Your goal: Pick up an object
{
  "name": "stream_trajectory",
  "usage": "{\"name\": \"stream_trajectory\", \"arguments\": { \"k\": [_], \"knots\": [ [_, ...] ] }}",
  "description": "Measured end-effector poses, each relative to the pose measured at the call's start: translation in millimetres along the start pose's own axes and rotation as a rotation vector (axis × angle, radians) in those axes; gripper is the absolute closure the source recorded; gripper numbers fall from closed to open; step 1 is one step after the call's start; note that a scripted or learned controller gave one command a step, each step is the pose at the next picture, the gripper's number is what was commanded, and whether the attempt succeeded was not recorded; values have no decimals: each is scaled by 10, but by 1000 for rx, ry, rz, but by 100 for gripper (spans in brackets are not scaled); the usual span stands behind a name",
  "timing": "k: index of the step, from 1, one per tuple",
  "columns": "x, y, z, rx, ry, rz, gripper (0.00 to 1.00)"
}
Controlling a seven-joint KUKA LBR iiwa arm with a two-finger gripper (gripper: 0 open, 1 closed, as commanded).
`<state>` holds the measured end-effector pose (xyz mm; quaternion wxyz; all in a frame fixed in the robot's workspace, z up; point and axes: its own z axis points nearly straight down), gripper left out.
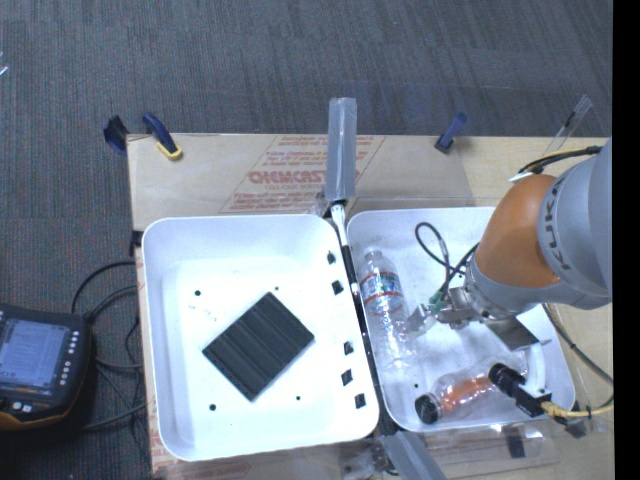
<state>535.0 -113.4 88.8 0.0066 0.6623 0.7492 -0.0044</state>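
Bins sit side by side: the left bin [160, 268] holds a dark ribbed pad [259, 345]; in the right bin [400, 218], the arm's gripper [425, 318] touches a clear plastic bottle [385, 303]. Whether it pinches the bottle, I cannot tell. An orange-tinted tube [460, 394] lies near the front.

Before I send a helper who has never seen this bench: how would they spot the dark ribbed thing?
Find the two white bins; take the left bin. The dark ribbed pad lies flat near its middle, turned diamond-wise. It is opaque, square and grooved, unlike the clear plastic bottle in the right bin.
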Motion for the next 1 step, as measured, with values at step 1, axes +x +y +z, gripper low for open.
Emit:
{"name": "stream_trajectory", "arguments": {
  "k": [1],
  "knots": [
    [-405,-180,-1194,7,16,187,0]
  ]
}}
